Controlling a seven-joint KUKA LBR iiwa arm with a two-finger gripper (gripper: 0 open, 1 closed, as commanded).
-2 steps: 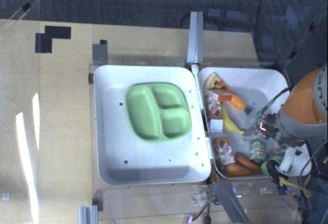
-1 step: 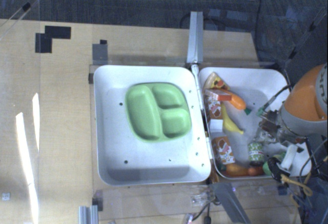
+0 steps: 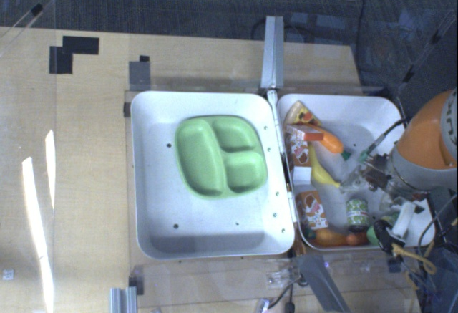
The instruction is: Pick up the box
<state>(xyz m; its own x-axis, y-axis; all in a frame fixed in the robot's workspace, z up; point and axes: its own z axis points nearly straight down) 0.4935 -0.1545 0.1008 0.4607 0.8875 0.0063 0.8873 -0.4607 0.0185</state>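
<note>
The box (image 3: 312, 207) is not yet lifted from the right bin (image 3: 372, 108); the gripper (image 3: 366, 174) is positioned nearby, grasp state not discernible.

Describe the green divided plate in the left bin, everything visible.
The green divided plate is pale green and looks like plastic, with rounded corners and three compartments: one long one on the view's left and two smaller ones on the right. It lies flat, slightly rotated, near the middle of the left bin, touching only the bin floor.
</note>
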